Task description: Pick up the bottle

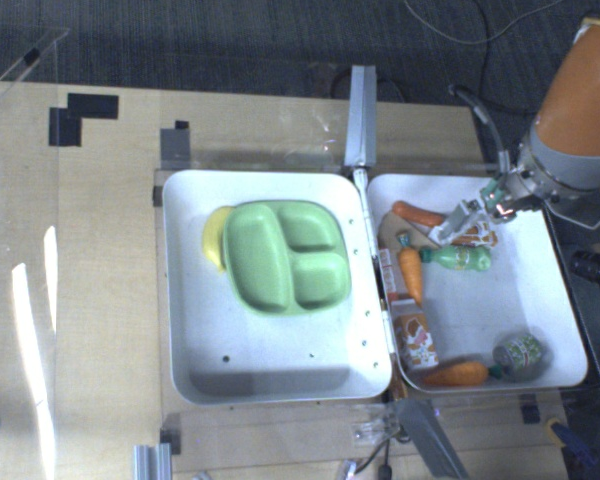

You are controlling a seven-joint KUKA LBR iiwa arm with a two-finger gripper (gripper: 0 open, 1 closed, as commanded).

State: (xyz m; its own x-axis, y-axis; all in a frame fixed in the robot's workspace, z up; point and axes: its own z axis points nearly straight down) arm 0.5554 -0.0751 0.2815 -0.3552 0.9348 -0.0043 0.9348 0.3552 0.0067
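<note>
Several things crowd the right bin, so a grab could catch the wrong one: nearest me a can and a carrot, farther in a second carrot lying just beside the green bottle. That bottle lies on its side, so it may roll or slip. Just beyond it, close above its upper edge, hangs the gripper; whether it grips anything, I cannot tell.
</note>
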